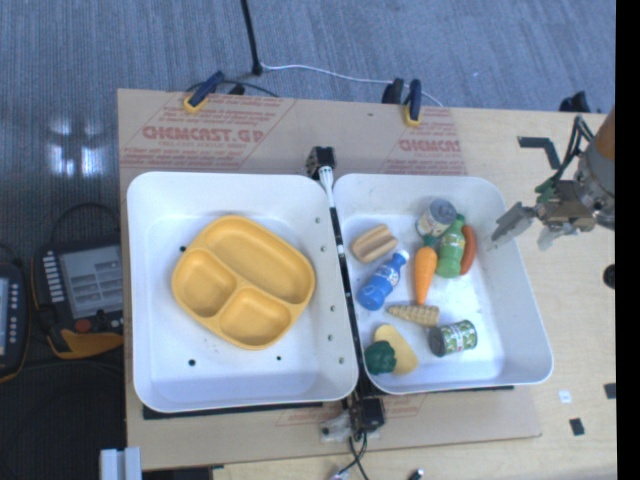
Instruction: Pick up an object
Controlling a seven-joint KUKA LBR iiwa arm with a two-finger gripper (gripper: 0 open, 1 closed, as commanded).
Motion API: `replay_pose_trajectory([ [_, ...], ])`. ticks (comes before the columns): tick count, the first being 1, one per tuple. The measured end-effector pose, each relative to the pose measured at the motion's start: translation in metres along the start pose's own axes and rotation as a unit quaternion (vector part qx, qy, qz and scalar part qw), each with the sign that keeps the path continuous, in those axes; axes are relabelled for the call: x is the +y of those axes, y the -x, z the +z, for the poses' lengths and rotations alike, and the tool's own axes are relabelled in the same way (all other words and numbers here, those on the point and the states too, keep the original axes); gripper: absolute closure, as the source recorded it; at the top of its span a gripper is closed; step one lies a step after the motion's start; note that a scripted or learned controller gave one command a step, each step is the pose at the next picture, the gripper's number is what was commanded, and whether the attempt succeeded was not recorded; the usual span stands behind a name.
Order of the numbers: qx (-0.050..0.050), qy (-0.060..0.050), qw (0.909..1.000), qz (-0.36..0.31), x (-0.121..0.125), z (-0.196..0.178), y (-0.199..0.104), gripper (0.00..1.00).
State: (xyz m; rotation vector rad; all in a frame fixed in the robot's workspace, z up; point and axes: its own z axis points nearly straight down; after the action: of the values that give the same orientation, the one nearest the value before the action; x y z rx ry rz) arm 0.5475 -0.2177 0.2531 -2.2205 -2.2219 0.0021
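Note:
The right bin point(520, 298) holds several toy foods: a hot dog bun point(372, 241), a blue bottle point(383, 280), a carrot point(424, 271), a green bottle point(452, 248), a grey tin point(436, 216), a corn cob point(414, 314), a green-labelled can point(453, 338) and a yellow-and-green piece point(390, 353). My gripper point(521, 236) hangs over the bin's right rim, to the right of the green bottle. Its fingers are spread open with nothing between them.
In the left bin point(150, 268) lies a yellow divided plate point(243, 281). Clamps point(411, 103) and a cable sit on the board behind the bins. A black bracket point(321, 160) stands at the far end of the seam between the bins.

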Motion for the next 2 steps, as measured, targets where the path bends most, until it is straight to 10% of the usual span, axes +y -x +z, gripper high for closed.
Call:
replay_pose_trajectory([
  [1,0.0,-0.001,1.0,0.0,0.032,0.113,-0.034,0.0],
  [2,0.0,0.001,1.0,0.0,0.048,0.137,-0.037,0.0],
])
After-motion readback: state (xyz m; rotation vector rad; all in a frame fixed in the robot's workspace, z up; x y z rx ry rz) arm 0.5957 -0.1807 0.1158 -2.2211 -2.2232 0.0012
